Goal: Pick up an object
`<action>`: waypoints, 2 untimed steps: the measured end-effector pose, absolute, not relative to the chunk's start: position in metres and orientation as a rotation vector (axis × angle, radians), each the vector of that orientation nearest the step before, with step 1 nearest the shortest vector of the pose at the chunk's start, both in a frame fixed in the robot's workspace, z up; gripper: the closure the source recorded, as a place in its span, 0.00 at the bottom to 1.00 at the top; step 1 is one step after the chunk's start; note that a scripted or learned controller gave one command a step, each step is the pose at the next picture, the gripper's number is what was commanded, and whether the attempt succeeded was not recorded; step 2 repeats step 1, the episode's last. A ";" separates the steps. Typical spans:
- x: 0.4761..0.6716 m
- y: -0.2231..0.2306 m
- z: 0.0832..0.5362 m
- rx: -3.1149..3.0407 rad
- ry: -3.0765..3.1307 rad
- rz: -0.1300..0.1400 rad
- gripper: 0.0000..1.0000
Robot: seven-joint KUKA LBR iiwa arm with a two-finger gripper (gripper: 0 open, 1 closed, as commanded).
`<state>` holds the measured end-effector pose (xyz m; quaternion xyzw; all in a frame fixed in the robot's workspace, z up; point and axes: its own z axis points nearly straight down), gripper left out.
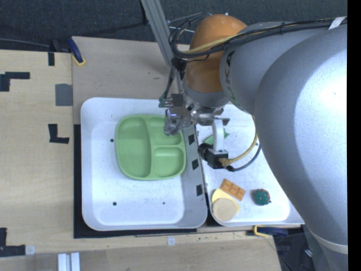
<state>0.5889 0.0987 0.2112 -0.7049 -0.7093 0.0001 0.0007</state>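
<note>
Left bin (96, 151) — green divided tray (148, 148), lying flat near the divider. Right bin (273, 205) — waffle piece (232, 189), pale round block (224, 208) just beside it, small dark-green ball (260, 196) near the front. End effector (174, 123) poised over the tray's upper right rim, close to the divider; grip state not discernible — cannot tell whether clenched or released.

the arm (293, 95) runs off the right and top edges and hides much of the right bin (276, 208). a green object (219, 133) peeks out behind the wrist, unidentifiable. finger state too small to tell.
</note>
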 end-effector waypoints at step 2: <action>0.589 0.096 0.212 -2.218 -2.224 0.005 0.00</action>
